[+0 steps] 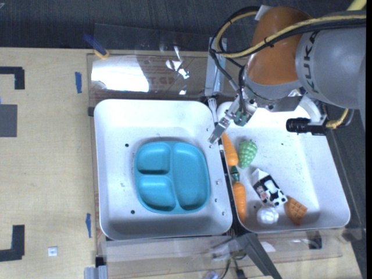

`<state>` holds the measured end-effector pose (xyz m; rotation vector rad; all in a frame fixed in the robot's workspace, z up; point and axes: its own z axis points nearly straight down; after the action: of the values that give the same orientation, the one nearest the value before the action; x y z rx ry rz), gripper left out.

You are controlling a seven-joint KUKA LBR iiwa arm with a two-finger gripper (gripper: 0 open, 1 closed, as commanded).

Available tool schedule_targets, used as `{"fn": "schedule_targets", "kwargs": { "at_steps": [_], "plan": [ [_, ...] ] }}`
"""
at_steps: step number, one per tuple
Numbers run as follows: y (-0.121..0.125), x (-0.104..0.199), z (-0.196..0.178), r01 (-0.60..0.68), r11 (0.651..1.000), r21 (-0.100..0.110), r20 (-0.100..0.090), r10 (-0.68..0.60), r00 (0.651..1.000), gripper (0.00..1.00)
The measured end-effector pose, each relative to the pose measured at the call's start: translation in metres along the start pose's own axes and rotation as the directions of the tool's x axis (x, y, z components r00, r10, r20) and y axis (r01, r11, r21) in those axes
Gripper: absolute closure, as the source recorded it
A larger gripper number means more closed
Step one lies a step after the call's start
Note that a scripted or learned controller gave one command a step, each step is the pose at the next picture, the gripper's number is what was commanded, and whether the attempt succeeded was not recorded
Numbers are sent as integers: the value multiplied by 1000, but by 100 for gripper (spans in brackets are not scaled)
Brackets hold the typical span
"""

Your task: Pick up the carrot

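— So where is the carrot [230,149] lying?

— In the right bin [331,173], close along its left wall, its length running roughly up and down the view. A second orange carrot-like piece [239,198] lies just below it along the same wall, with a small green bit between the two.

— What else is near it?

— Just to its right sits a light green knobbly item [248,153], very close to the carrot, perhaps touching; I cannot tell for sure. Further down in the same bin lie a black-and-white toy [268,190], a small white object [268,216] and an orange-brown waffled piece [295,210], all near the bin's lower wall.

— And the gripper?

— The gripper [220,131] hangs over the wall shared by the two bins, just above the carrot's upper end. Its tip looks close to that end, though whether it touches is unclear. Nothing shows between the fingers, and I cannot tell whether they are spread or closed.

— The arm?

— The grey arm [334,57], with its orange band [279,42], comes in from the upper right, cables looping over it.

— And the other bin?

— The left bin [116,127] holds a blue divided plate [172,175] with three compartments, lying flat near its middle. Both bins rest on a pale wooden bench [40,156] marked with black and blue tape.
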<state>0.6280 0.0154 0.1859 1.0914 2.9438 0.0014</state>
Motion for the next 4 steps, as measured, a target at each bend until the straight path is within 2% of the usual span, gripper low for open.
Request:
{"fn": "schedule_targets", "kwargs": {
  "at_steps": [1,2,3,4],
  "plan": [
    [2,0,-11,1,1000,-5,4,-1,1000,100],
    [-48,18,0,574,819,-1,0,-574,819,100],
    [-125,79,-73,700,714,0,4,-700,714,100],
    [-133,68,-238,677,736,1,13,-677,736,100]
  ]
}}
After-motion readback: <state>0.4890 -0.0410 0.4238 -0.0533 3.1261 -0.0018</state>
